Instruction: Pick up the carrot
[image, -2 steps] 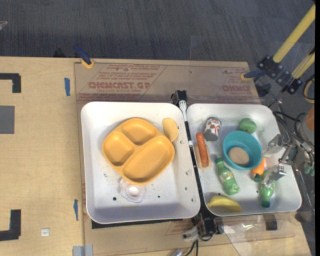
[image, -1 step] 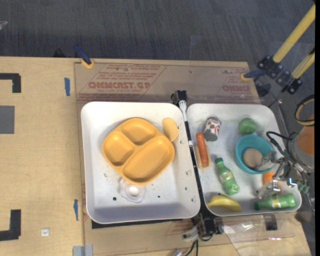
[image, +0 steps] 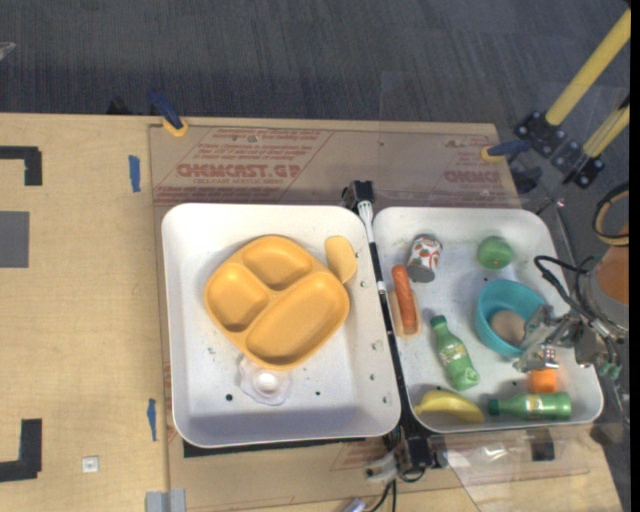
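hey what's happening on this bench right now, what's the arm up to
A robot arm reaches in from the right over the right bin. Its tool sits low near the blue bowl, at that bin's right side. The carrot it is meant to pick up lies untouched along the left edge of the same bin, apart from the tool. Two green bottles, a banana, a green ball and a small can lie around it. The left bin holds a yellow divided plate.

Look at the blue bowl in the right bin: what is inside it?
The blue bowl holds a rounded brownish lump on its floor; what it is cannot be told. The end effector overlaps the bowl's right rim and covers that part.
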